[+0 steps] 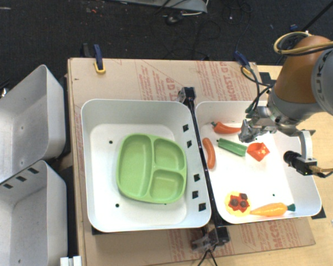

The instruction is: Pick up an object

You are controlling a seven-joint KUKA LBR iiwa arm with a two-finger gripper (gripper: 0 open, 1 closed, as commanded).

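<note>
My gripper (247, 136) hangs over the upper part of the right bin (305, 190), coming in from the right. Just below its tips lies a green cucumber-like piece (232, 147), with a red block (258, 151) to its right. A red pepper (227, 128) lies to the left of the gripper, near the bin's back wall. An orange-red sausage (210, 152) rests along the bin's left wall. At the front of the bin sit a carrot (271, 208) and a yellow piece with dark red bits (237, 203). Nothing shows between the fingers.
The left bin (100, 148) holds a green divided plate (152, 168). Two spare white bins (22, 126) stand off the bench to the left. The middle of the right bin's floor is bare.
</note>
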